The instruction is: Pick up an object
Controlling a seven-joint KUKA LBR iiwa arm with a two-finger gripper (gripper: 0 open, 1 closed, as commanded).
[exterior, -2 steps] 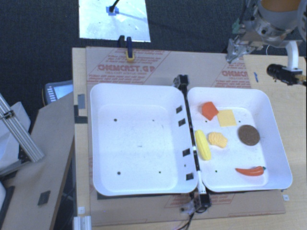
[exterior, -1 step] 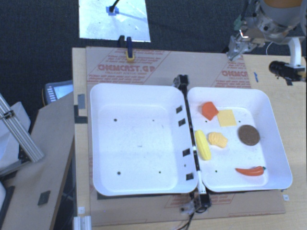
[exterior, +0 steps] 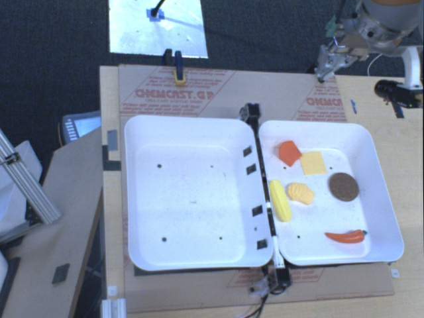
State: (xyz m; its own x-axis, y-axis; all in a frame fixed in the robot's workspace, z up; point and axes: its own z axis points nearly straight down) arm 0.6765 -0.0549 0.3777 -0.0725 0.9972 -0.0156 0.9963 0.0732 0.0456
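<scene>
- Objects to pick up all lie in the right bin (exterior: 381,177): an orange-red wedge (exterior: 289,152), a pale yellow square (exterior: 313,163), a brown round disc (exterior: 344,187), a yellow banana (exterior: 280,200), a small yellow ridged piece (exterior: 301,193) and a red chili pepper (exterior: 345,236).
- The wedge and the yellow square are near the far side of this bin, just beside each other.
- The banana lies along the left wall of the right bin, and the ridged piece is just beside it, on its right.
- The disc is further right, apart from the others; the chili pepper lies alone near the front wall.
- The left bin (exterior: 132,197) stands side by side with the right one on the table (exterior: 79,197).
- The gripper (exterior: 326,67) is high above the far edge of the table, behind the right bin and well apart from all the objects. Nothing is seen between its fingers, but I cannot tell if they are spread or closed.
- A yellow and blue clamp (exterior: 179,68) sits at the far edge, behind the left bin.
</scene>
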